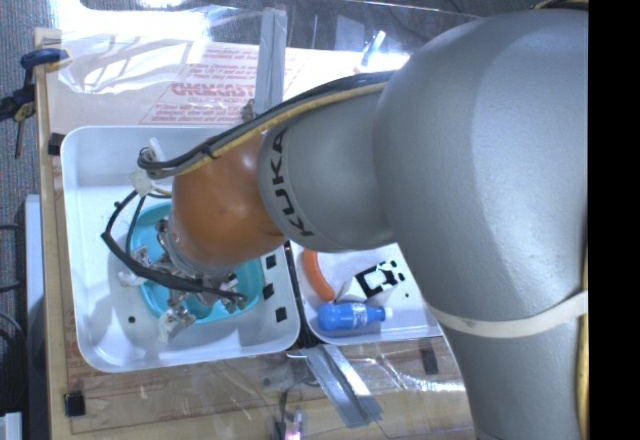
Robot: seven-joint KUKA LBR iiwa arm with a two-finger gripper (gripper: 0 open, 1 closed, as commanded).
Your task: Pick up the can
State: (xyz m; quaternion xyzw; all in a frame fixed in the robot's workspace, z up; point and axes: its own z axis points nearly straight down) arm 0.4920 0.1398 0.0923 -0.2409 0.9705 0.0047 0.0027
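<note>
Right now my gripper [186, 312] sits low in the left bin [80, 228], lower left of the frame, over a turquoise dish [152, 228]. Cables and wrist hardware crowd it, so I can't tell how far open it is or whether it has hold of anything; nothing reads as gripped from this angle. My arm [450, 178] covers most of the frame's right and centre, w/ the orange band [215, 198] just above the wrist. The can [350, 317], as far as I can judge, is the blue cylinder lying on its side in the right bin [412, 313], lower centre of the frame, w/ a pale end pointing right. It could be a small bottle instead; too blurred to be sure. It lies just below an orange item [315, 273] and near a black-and-white marker card [378, 280], apart from my gripper and across the wall between the bins. Handling, my guess: light, prob. empty or thin-walled, stiff enough along its length but easy to dent if squeezed hard, smooth and likely to roll since it's on its side. Best hold is across the round body at mid-length, closing square to the long axis, coming straight down so it can't squirt out sideways. Approx. same care re the orange item: don't nudge it into the can.
</note>
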